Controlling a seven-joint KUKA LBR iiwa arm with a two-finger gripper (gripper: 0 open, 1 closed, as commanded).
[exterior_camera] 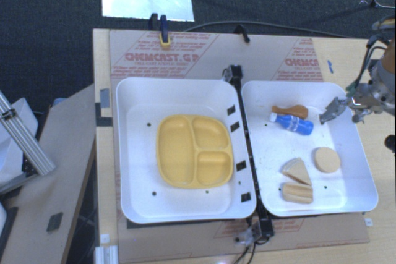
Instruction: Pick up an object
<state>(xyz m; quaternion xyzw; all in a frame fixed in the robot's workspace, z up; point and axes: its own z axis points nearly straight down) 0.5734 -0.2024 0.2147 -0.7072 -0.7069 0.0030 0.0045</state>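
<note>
Camera view looks down on two white bins side by side on the desk (105, 133). At the right edge the tool (334, 109) hangs over the right bin's (365, 195) upper right part, reaching leftward; how far it stands open I cannot tell, and nothing shows in its grip.

Nearest to it lies the blue bottle (293, 124), just to its left and a little lower, its long axis running left to right with a slight downward tilt toward the right. A brown drumstick (291, 111) lies along the bottle's upper side, touching or nearly so, which in my judgement crowds any grasp across the bottle. A short move left and down would bring the tool over the pair.

Further down the bin sit a round biscuit (327, 159), a wedge (297, 170) and a bread roll (297, 193), the last two close together, all well apart from the tool.

A yellow divided plate (195, 151) lies in the left bin (133, 102), beyond the divider and out of the way.
</note>
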